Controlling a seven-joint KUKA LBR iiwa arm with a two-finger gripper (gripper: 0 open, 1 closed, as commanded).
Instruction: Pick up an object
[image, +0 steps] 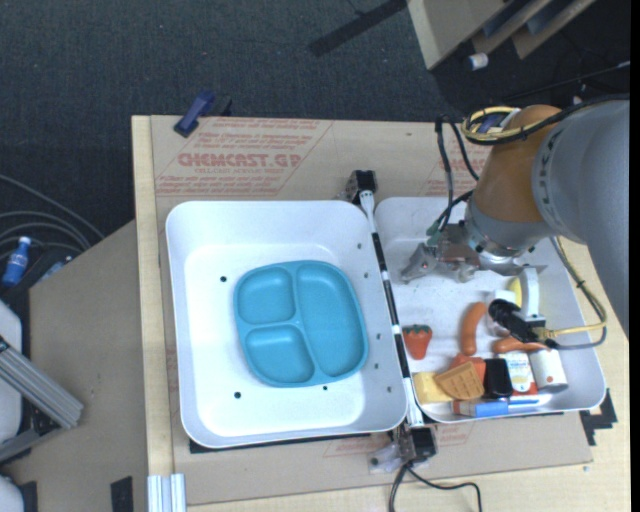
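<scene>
Worktop (260, 150) of brown board, bearing two shallow white bins side by side

Left bin (190, 300), centre of frame: holds one blue divided plate (300, 322), lying flat, three compartments, nothing in them

Right bin (420, 215), right of frame: holds the loose items, crowded toward its lower edge. Toy strawberry (418, 340) by the divider, apart from the rest. Orange sausage-shaped piece (471, 328) just to its right. Yellow cracker-like wedge (450, 383) below these, touching a blue marker (495, 408) and small boxed items along the bin's lower wall

Arm: grey with orange band, entering from the upper right. Gripper (432, 260) low over the upper part of the right bin, above bare floor, well apart from the pile. Jaws spread, nothing between them

Handling note, as judgement: no object is taken yet. The strawberry is the best candidate, since it stands alone with room on both sides. Descend centred over it, straddle it, close only once low
</scene>
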